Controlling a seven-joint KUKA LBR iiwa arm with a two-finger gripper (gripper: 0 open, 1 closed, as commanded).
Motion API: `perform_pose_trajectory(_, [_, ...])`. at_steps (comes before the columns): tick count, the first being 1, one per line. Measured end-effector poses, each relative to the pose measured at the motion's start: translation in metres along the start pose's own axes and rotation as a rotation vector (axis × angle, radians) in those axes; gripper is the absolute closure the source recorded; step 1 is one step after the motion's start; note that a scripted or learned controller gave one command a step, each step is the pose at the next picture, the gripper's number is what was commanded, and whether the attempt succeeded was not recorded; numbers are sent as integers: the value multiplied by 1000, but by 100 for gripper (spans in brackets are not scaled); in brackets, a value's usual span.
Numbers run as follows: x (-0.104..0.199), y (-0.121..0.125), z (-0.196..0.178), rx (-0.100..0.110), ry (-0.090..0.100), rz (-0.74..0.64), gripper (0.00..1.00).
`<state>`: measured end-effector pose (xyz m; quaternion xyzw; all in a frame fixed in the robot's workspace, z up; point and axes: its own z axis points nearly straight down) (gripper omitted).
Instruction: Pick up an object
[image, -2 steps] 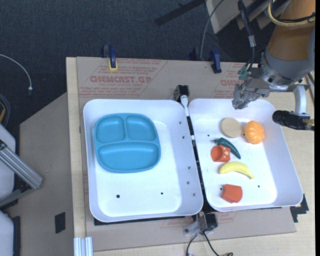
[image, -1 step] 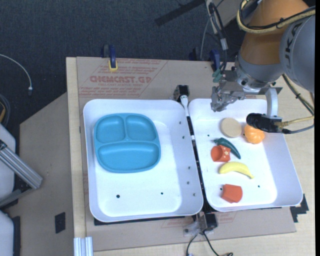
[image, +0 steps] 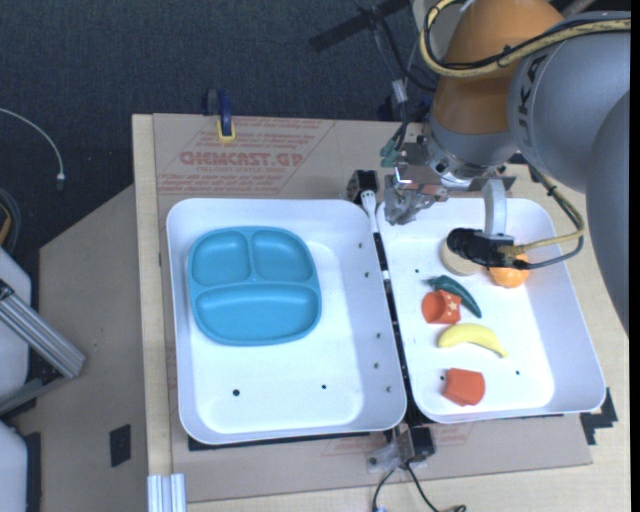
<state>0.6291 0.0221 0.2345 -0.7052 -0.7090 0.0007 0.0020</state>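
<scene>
The right bin (image: 560, 330) holds a red pepper with a green stem (image: 441, 302), a yellow banana (image: 472, 340), a red block (image: 463, 386), an orange fruit (image: 509, 277) and a beige round item with a dark top (image: 464, 252). My gripper (image: 408, 205) hangs over the back left corner of this bin, close to the divider between the bins. It is behind and to the left of the beige item, apart from all the objects. Nothing shows in its grasp.
A blue divided plate (image: 255, 284) lies in the left bin (image: 290, 400). The grey arm with its orange band (image: 480, 80) fills the upper right. A yellow cable (image: 560, 245) curves over the right bin's back edge.
</scene>
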Motion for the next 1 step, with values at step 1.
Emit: perform_pose_trajectory(1, [63,1,0,-5,1,-1,100])
